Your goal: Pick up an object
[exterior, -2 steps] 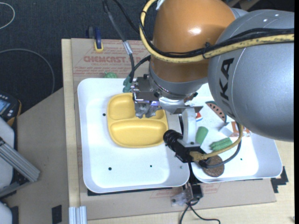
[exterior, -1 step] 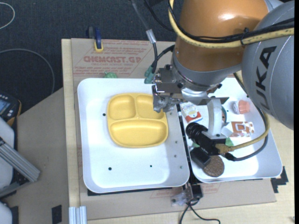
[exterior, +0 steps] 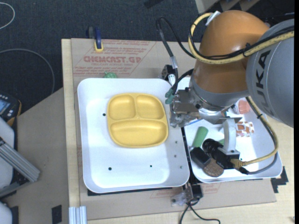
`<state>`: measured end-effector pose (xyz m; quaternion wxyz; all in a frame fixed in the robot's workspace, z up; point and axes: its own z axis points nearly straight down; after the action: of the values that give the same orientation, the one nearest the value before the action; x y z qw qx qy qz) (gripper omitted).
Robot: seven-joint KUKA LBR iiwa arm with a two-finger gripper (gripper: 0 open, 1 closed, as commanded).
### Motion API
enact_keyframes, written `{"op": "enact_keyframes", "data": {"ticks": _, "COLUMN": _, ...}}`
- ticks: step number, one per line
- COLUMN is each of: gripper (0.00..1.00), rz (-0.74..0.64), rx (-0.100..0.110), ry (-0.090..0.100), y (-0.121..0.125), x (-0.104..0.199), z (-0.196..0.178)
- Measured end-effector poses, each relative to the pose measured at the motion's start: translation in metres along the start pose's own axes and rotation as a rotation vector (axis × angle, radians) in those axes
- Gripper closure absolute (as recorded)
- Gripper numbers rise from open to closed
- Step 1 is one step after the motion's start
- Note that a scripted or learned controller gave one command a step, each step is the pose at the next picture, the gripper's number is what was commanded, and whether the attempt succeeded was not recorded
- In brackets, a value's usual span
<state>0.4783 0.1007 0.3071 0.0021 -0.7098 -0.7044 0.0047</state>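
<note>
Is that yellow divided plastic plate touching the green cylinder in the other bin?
Apart. The camera view shows the yellow divided plate in the left bin, the green cylinder beyond both rims.
</note>
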Motion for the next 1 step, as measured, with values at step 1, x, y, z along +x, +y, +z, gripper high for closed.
{"op": "enact_keyframes", "data": {"ticks": 1, "gripper": 1.00, "rz": -0.003, "rx": -0.019, "ry": 0.004, "y": 0.0014, "x": -0.0409, "z": -0.0820}}
